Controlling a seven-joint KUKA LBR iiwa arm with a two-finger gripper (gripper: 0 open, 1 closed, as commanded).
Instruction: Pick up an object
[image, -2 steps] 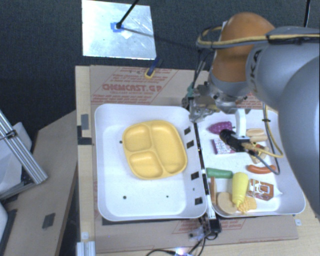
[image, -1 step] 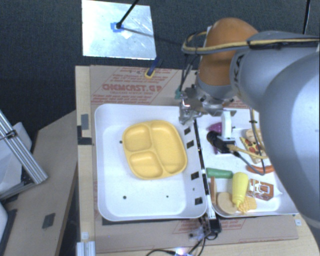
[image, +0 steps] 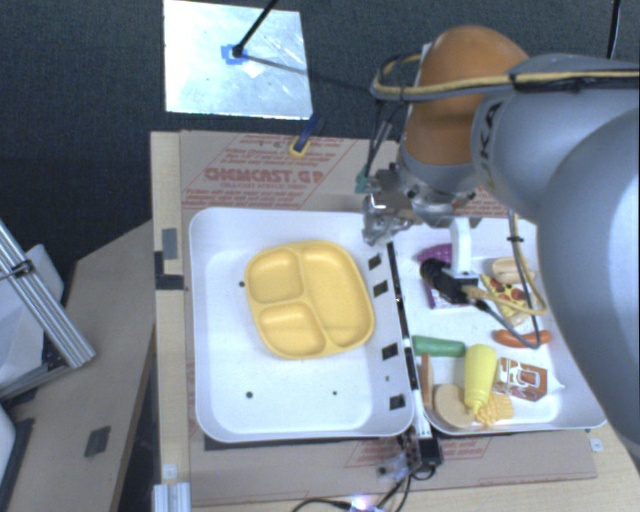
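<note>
My gripper (image: 376, 226) hangs over the top of the divider between the two bins, under the grey arm with its orange band. A yellow divided plate (image: 305, 297) lies in the left bin (image: 220, 400), to the gripper's lower left. In the right bin (image: 570, 415) lie a purple toy (image: 437, 252), a green piece (image: 440, 346), a yellow corn cob (image: 481, 382), a brown carton (image: 526, 379) and a tan round piece (image: 448, 406). Nothing shows in the gripper.
A bun-like toy (image: 504, 272) and a red-orange piece (image: 522, 339) lie under yellow cables in the right bin. A shiny square sheet (image: 238, 60) lies behind the bins. Metal rails (image: 40, 310) stand at the far left.
</note>
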